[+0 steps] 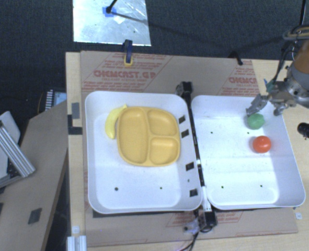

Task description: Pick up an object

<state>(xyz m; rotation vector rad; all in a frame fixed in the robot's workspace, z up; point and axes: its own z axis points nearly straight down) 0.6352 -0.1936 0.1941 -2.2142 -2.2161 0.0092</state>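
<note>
From the camera view I have the arm reaching in at the upper right, with the gripper (265, 106) low over the far corner of the right bin (232, 190). Its fingers look spread, one to each side above the green ball (255, 121), so I judge it open and holding nothing; the ball sits on the bin floor just under and slightly nearer than the fingertips. An orange ball (261, 144) lies near it, a little closer to me and apart from the green one. In the left bin (99, 190) a yellow tray (146, 136) with three compartments rests in the middle, and a banana (111, 122) lies against its left edge.

I judge this to be the approach step: the gripper is lined up near the green ball but has not closed on it. The next move calls for coming down so the fingers straddle the ball squarely, then closing and lifting. A round ball so close to the bin wall could roll or squirt out if the fingers land off-centre.
</note>
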